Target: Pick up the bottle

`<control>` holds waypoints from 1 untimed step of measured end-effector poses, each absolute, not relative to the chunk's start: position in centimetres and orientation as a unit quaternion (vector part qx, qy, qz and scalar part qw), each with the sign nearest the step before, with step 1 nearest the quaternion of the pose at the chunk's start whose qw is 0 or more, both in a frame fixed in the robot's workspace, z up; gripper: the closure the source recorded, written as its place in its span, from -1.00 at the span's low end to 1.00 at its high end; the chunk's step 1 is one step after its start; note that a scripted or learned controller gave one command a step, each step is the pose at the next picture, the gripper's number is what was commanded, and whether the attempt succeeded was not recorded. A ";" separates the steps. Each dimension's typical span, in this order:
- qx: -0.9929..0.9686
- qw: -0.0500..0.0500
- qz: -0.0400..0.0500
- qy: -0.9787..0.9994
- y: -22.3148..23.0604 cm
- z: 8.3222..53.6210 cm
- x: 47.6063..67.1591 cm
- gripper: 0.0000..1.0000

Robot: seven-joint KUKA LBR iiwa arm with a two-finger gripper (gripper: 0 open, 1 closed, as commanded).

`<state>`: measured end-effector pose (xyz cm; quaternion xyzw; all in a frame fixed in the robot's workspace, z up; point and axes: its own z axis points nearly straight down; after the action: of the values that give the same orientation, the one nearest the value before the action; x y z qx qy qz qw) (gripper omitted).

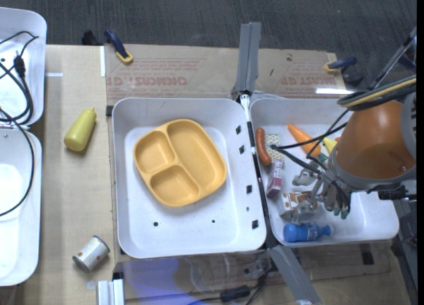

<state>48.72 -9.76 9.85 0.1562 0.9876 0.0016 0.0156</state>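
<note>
A small blue bottle [306, 232] lies on its side near the front wall of the right bin [381, 227], cap pointing right. My gripper [309, 199] hangs low over the right bin, just behind and above the bottle, amid clutter. The arm's orange band [372, 143] looms over the bin's right half and hides what lies under it. Nothing can be seen held by the gripper.
The right bin also holds a hot dog [264, 146], a carrot [303, 138], a purple-capped tube [274, 181] and small packets. A yellow divided plate [179, 162] lies in the left bin [126, 184]. A yellow squeeze bottle [80, 130] and a can [91, 252] lie on the bench at left.
</note>
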 end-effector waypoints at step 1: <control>0.155 0.001 0.001 0.988 -10.9 11.8 52.6 -1.00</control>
<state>52.63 -10.88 11.76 0.1546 0.9880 0.0006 0.0012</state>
